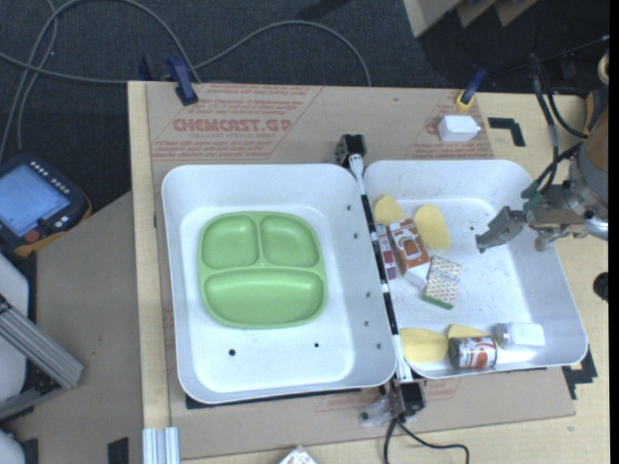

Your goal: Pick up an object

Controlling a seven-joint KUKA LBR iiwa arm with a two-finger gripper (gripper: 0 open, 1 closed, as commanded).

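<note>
On the bench, seen from the fixed overhead camera, two shallow white bins sit side by side on a brown board.

Left bin: one green divided plate, three compartments, lying flat near the middle.

Right bin: a cluster of small items, mostly along its left side and near edge.
- Yellow rounded piece at the upper left, just beside the bin wall.
- Second yellow rounded piece a little to its right.
- Brown and red packet between and below those two, against the left wall.
- Small patterned box, tilted, just below the packet.
- Yellow piece at the near left corner.
- Red-labelled can lying on its side just beside that piece.
- White tube-like item touching or nearly touching the can's right end.

Arm: enters from the right. The gripper hangs over the upper right part of the right bin, well apart from the items. Its two fingers stand spread apart, one dark finger reaching left, with nothing between them.

Beyond the bins: a small white block on the board, a blue clamp at the far left corner.
</note>
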